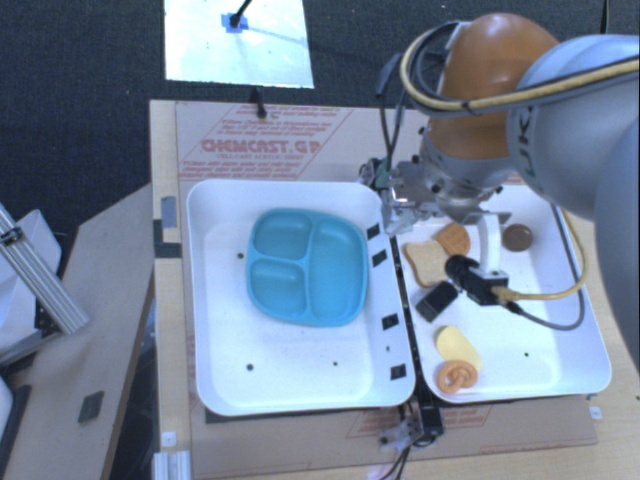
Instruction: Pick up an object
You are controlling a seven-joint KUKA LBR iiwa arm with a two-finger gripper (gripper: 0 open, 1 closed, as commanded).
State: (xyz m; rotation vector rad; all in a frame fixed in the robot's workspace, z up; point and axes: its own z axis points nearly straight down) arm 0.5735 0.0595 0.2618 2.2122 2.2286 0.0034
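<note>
My gripper (402,211) hangs under the grey wrist at the far end of the right bin (560,368), close to the wall it shares with the left bin. Just in front of it lie a slice of toast (425,260) and a round orange waffle piece (453,238). A brown disc (517,236) sits to the right of them. Nearer the front are a small black block (437,300), a yellow piece (457,344) and an orange spiral pastry (456,377). Nothing shows as held.
The left bin (225,358) holds a blue divided plate (306,266) in its middle. A yellow cable (555,293) loops over the right bin. The big arm body covers that bin's far right corner. A white sheet (235,28) lies beyond the bench.
</note>
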